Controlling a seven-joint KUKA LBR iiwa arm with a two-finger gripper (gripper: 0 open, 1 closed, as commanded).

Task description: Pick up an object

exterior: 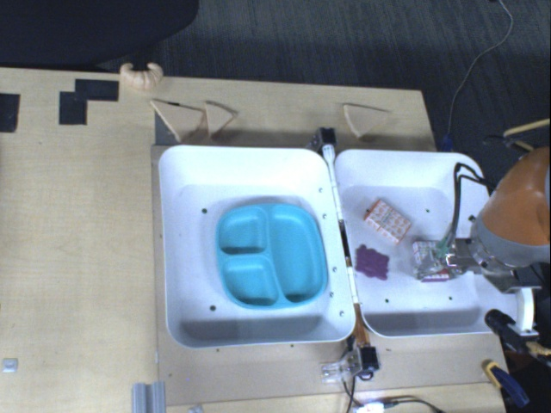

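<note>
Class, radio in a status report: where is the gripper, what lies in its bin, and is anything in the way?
Gripper low in right bin. Purple piece and patterned block beside it, neither held. Blue divided tray in left bin; nothing blocking.

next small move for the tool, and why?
Probably shift the tool toward the purple piece before descending. The tool sits in the right bin beside that piece, not over it, and the patterned block lies further up. The purple piece looks nearest. Nothing shows between the fingers.
</note>
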